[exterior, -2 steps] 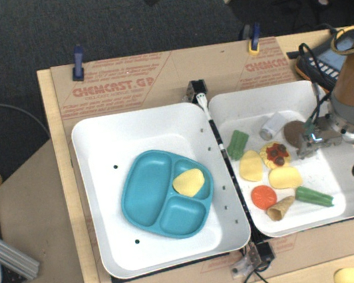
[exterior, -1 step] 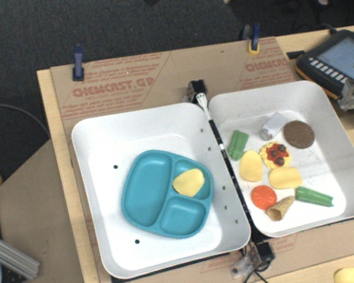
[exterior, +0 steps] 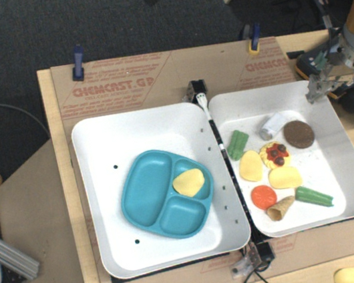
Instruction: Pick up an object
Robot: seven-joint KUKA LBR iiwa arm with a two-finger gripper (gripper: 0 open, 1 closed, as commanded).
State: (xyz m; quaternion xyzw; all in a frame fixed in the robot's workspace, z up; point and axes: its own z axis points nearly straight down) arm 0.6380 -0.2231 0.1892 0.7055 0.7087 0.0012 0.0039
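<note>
Toy food items lay loose in the right bin (exterior: 340, 142), which served as the supply side for picking. They included a green piece (exterior: 237, 144) near the dividing edge, a brown disc (exterior: 298, 134), a yellow piece (exterior: 250, 166), a small pizza-like piece (exterior: 276, 153), a red disc (exterior: 263, 196), a cone (exterior: 280, 208) and a long green pod (exterior: 314, 197). Most of them sat close together or touching, so a clean grasp appeared easiest on the outer items.

The left bin (exterior: 98, 158) held a blue divided plate (exterior: 147, 197) with one yellow piece (exterior: 188, 182) resting in a compartment.

The pincer (exterior: 326, 79) hung at the far right corner of the right bin, apart from every item. Whether it was released or clenched could not be told. Nothing was seen in its grip.

Both bins rested on a brown board (exterior: 153, 80) clamped to the worktop, presumably to keep them from shifting.
</note>
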